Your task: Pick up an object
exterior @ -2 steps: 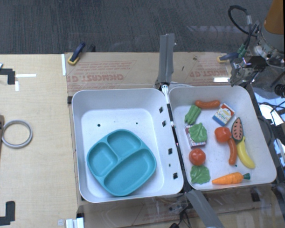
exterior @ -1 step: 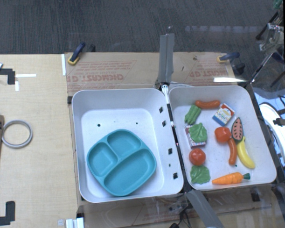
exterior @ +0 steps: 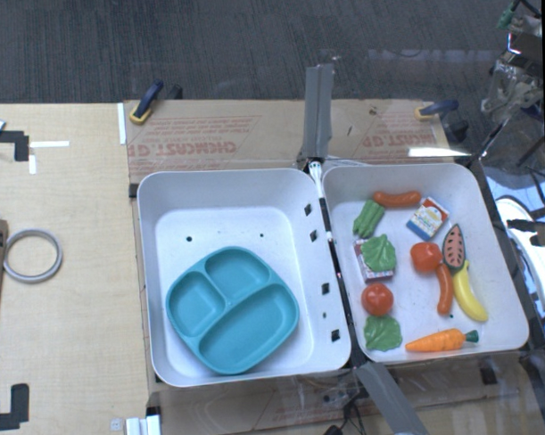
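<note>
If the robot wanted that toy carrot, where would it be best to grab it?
Probably across the middle of the carrot, coming straight down. It lies flat along the right bin's near wall, its long body narrow enough to pinch across, with its green top by the banana, so the ends look more cramped.

Only 1 print reads — red, upside-down "CHEMCAST GP" lettering on the brown cardboard sheet [exterior: 218, 132] behind the bins.

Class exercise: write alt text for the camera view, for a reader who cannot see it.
Two white bins sit side by side: the left bin holds a teal plate; the right bin holds toy food, including a banana, carrot and tomato.
</note>
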You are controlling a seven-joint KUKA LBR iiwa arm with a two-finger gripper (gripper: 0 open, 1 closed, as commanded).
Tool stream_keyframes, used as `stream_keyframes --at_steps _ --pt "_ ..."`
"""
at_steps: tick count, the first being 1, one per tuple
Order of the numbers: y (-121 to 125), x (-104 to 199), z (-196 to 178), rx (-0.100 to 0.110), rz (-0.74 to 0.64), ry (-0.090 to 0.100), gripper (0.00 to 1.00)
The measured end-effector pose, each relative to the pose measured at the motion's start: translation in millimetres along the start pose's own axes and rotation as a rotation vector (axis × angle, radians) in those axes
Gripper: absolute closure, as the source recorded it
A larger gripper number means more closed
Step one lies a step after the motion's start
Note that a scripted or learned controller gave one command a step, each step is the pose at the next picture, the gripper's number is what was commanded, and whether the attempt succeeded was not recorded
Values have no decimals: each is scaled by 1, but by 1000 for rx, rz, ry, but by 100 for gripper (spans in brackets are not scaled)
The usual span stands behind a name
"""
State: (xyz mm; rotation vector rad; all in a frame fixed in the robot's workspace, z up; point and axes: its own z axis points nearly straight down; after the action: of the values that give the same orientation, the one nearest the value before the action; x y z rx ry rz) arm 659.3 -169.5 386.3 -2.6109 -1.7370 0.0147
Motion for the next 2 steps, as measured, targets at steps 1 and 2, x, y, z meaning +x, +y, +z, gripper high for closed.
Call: stream_keyframes --at_steps 1,2 --pt "6 -14 -51 -1 460 1 100" --pt "-5 -54 -50 2 776 0 100"
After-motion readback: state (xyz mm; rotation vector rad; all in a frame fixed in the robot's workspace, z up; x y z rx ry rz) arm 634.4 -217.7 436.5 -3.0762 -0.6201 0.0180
